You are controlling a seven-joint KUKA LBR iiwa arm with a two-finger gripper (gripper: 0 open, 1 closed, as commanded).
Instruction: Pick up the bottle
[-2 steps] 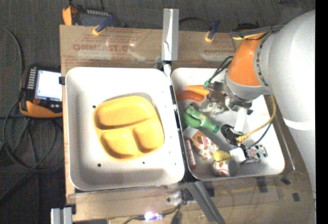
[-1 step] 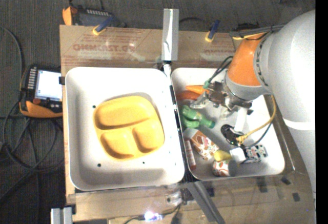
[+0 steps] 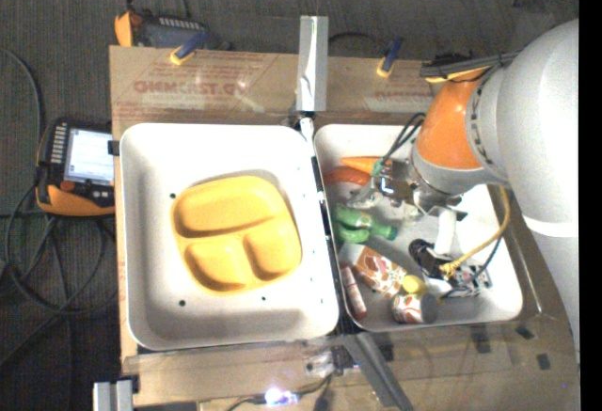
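Gripper [image 3: 400, 197] low in the right bin [image 3: 508, 301], grip state impossible to tell (wrist blocks it). Green bottle [image 3: 362, 223] lying just beside. Could easily snag neighbouring clutter instead.

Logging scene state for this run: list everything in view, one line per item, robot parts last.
Shallow white plastic bins: 2, white, side by side; left, right.
Yellow compartment tray: 1, yellow, in left bin.
Green plastic bottle: 1, green, right bin, left-centre.
Orange carrot-shaped object: 1, orange, right bin, far side.
Red-and-white packet: 1, right bin, near side.
Orange handheld pendant: 1, left of bench.
Grey-and-orange arm: 1, over right bin.
Pincer: 1, right of bottle.
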